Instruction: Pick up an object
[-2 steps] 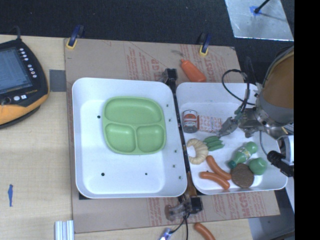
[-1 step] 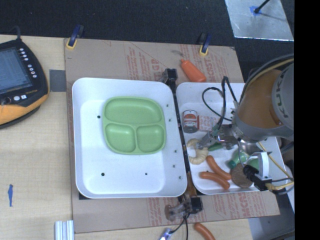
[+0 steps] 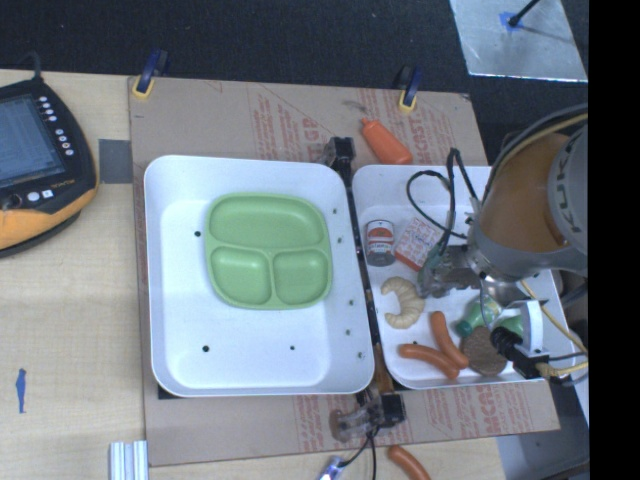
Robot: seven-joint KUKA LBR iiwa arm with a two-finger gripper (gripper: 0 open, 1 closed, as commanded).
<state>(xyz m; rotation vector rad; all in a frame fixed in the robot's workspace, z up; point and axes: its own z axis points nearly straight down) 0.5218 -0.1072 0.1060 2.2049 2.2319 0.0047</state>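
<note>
A: Two white bins side by side on the bench. Left bin (image 3: 175, 268) has a green divided plate (image 3: 268, 250) in the middle, three compartments, lying flat.

B: And the right bin (image 3: 390, 183)?

A: Crowded. Small can (image 3: 380, 242) near its left wall, red-and-white packet (image 3: 416, 240) just right of it. Croissant (image 3: 404, 301) below those. Two sausages at the near end: one (image 3: 430, 359) lying along the near wall, the other (image 3: 447, 336) tilted, just beside it.

B: Arm?

A: Reaching in from the right, orange band over the bin's right side. Gripper (image 3: 436, 273) is down over the bin's middle, between packet and croissant, close to both. Can't tell whether the pincer is apart or together, too dark and cluttered w/ cables. Nothing visibly held.

B: Outside the bins?

A: Orange carrot (image 3: 385, 142) on the cardboard past the far edge of the right bin. Teach pendant (image 3: 40, 168) at far left on the bench.
</note>
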